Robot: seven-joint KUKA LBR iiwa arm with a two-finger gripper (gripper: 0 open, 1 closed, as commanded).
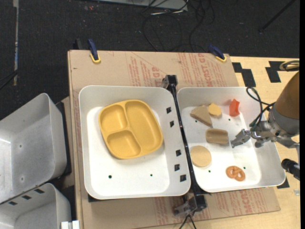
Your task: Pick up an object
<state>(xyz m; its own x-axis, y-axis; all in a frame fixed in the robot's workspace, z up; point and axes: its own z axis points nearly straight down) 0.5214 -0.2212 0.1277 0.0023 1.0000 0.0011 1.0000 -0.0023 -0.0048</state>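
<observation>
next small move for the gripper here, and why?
Probably a short shift toward the brown block, then a descent over it. The gripper sits in the right bin just beside the block's right end, with nothing between its fingers. That block is the closest item; the pretzel and round cracker lie farther off.

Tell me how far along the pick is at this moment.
Done: the arm has reached into the right bin, and its hand sits low beside the tan block. In hand: nothing visibly; the block, wedge, yellow piece, red piece, round disc and pretzel all lie on the bin floor. Left: grasping and lifting one.
</observation>
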